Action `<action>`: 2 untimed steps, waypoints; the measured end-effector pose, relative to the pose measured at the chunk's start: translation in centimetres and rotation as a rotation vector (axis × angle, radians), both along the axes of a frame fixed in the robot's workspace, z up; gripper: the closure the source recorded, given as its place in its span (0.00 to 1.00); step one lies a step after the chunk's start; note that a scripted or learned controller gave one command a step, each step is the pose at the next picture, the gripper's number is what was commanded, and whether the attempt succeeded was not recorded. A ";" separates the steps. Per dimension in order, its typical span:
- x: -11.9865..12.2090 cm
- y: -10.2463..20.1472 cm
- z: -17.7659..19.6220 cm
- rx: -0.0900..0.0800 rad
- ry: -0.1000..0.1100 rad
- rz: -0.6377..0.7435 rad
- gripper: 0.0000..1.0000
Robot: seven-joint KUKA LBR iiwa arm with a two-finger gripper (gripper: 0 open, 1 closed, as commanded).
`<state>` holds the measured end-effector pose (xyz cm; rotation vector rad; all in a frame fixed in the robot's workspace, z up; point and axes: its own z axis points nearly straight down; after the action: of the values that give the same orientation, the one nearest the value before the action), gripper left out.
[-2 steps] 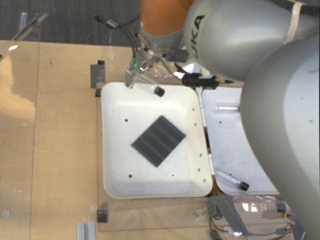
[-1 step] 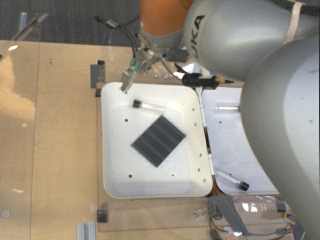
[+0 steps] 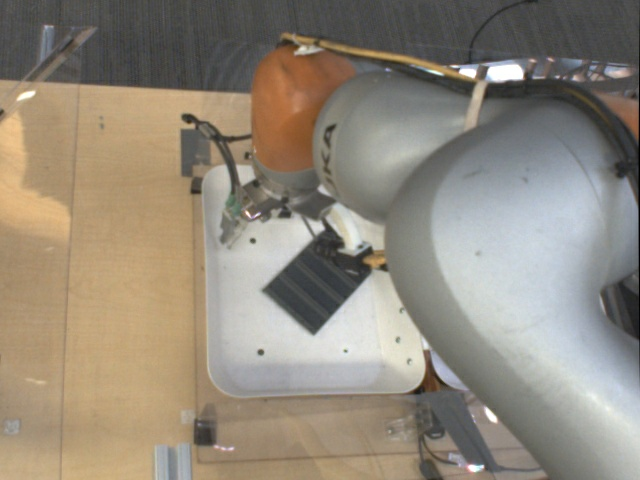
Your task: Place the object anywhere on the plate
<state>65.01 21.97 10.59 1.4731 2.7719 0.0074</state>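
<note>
A dark grey, ribbed, flat rectangular slab [image 3: 314, 287] lies at an angle in the middle of the left white bin [image 3: 235, 353]. My gripper [image 3: 232, 226] hangs over the bin's far left corner, up and left of the slab and apart from it. I see nothing in the gripper. The orange band and grey wrist [image 3: 295, 118] sit right above it. The arm hides the bin's right side and most of the second bin.
The big grey arm [image 3: 500, 268] fills the right half of the view. Bare white bin floor shows to the left of and in front of the slab. Wooden bench top [image 3: 100, 268] stretches to the left of the bin.
</note>
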 end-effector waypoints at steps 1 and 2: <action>0.2 0.0 1.1 0.003 -0.005 0.000 1.00; 0.1 0.8 6.3 -0.001 -0.004 0.251 1.00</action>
<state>65.12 22.80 16.89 1.1138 2.9309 0.0090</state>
